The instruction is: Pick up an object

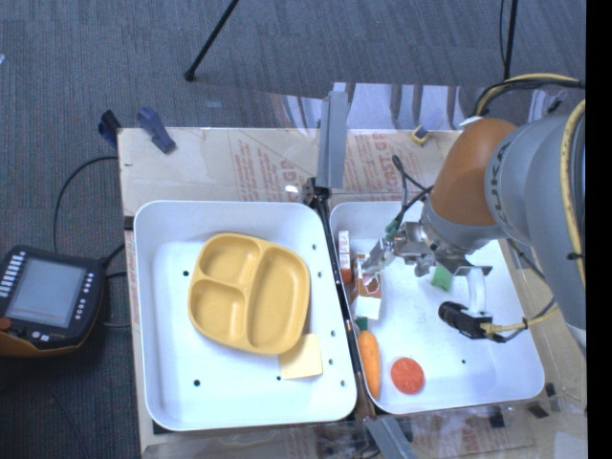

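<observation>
Gripper sits low in the right bin, at its left wall, over a small red-and-white packet. Cannot tell its opening or whether it has anything. Carrot and red disc lie nearer the front; green block hides under the wrist. Risk: crowding the wall could block a clean close, so the packet slips.

Grey carpet floor; tripod legs; teach pendant left.

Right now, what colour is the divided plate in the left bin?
Yellow. The divided plate shows plainly in the camera view, lying in the left bin.
</observation>
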You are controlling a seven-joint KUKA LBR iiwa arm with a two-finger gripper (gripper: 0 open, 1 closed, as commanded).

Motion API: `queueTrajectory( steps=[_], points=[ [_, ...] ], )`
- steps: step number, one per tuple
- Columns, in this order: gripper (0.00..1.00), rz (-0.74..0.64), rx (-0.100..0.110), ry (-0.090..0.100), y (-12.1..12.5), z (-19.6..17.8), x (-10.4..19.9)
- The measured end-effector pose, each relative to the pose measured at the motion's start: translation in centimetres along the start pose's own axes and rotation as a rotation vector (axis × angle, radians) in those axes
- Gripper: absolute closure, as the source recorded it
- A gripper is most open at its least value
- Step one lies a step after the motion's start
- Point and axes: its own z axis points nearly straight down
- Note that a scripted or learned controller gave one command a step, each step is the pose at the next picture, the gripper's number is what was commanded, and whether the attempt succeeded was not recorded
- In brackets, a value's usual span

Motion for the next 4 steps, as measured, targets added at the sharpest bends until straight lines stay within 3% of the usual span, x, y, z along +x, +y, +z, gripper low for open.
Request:
queueTrajectory(
  steps=[1,2,3,4],
  points=[
    [0.0,0.153,0.013,0.003,0.3,0.1,0.3],
    [0.0,0.156,0.011,-0.002,4.9,0.3,0.7],
    [0.0,0.009,0.008,-0.004,5.0,0.2,0.8],
    [0.0,0.017,0.008,-0.003,5.0,0.2,0.8]
  ],
)
